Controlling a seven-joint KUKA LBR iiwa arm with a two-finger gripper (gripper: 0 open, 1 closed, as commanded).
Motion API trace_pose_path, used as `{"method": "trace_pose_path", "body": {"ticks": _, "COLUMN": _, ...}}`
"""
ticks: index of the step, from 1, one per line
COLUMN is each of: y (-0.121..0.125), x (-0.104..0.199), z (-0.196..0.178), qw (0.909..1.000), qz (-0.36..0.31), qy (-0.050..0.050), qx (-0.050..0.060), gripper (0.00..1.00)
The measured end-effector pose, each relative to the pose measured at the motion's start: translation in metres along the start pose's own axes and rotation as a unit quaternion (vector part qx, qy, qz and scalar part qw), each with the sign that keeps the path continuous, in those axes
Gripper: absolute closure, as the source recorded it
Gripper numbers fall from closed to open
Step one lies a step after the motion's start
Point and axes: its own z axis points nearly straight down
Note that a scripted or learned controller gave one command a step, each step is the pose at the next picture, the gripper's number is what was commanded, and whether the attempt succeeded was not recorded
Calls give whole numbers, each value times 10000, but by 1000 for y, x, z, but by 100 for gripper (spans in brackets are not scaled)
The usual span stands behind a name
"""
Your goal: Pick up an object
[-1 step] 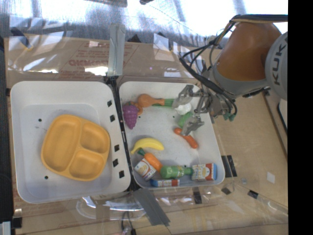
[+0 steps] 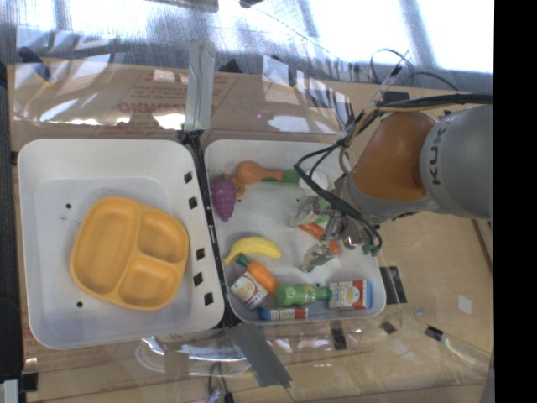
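My gripper [image 2: 309, 238] hangs low over the right side of the right bin [image 2: 277, 217], its two grey fingers spread apart and open. A small orange and red object [image 2: 325, 235] lies just right of the gap, near the finger bases; whether it touches them I cannot tell. Left of the gripper lies a yellow banana [image 2: 254, 247]. A purple grape bunch [image 2: 223, 196] and an orange carrot with a green top [image 2: 262, 174] sit at the bin's far left and back.
Along the right bin's front wall lie a small orange-capped bottle [image 2: 251, 282], a green bottle [image 2: 300, 294], a juice carton [image 2: 349, 292] and a thin blue and red item [image 2: 281, 313]. The left bin [image 2: 42, 183] holds a yellow divided plate [image 2: 128, 252].
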Motion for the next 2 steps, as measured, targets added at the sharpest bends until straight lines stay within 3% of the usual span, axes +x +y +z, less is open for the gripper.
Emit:
{"method": "trace_pose_path", "body": {"ticks": 1, "y": 3, "x": -3, "z": -12, "qw": 10000, "qz": -48, "qy": -23, "qx": 6, "gripper": 100}}
{"method": "trace_pose_path", "body": {"ticks": 2, "y": 55, "x": -84, "z": -118, "qw": 9999, "qz": -139, "qy": -34, "qx": -4, "gripper": 100}}
